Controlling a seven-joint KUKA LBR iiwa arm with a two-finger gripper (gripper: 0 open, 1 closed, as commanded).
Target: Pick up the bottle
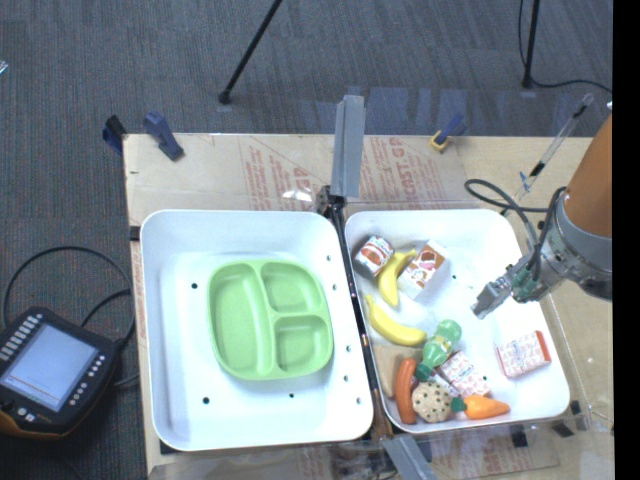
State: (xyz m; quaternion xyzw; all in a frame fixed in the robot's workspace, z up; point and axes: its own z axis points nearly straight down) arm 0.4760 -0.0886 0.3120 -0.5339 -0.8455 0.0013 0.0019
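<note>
- Nearest to me, along the near edge of the right bin (520,230), a small cluster sits packed together: a round cookie (431,401), an orange carrot (484,407) to its right, and a red sausage (404,388) standing on end to its left.
- Just behind those lies a small red-and-white patterned packet (461,373), touching the cookie and the carrot top.
- Green bottle (439,342), the thing to be picked up, lies tilted in the near-middle of the right bin, its rounded end pointing far and right, its base down against the sausage and the patterned packet.
- Two bananas rest to the left of it: one banana (394,325) lies flat just beside the bottle, the other yellow banana (391,277) stands further back, between a small can (373,255) and a little juice carton (423,270).
- Over to the right, near the bin's right wall, a flat red-and-white box (523,354) lies alone, well apart from the bottle.
- Hanging above the right side of that bin, the claw (489,302) points down and to the left; I cannot tell whether it is open or closed, and nothing shows in it. It is apart from the bottle, to the right and a little further back.
- Left bin (170,268) carries a green divided plate (270,318) with three compartments, near its middle.
- Both bins sit side by side on the desk (230,168).
- Off to the left, on the carpet, a handheld control pendant (45,368) lies with its screen up.
</note>
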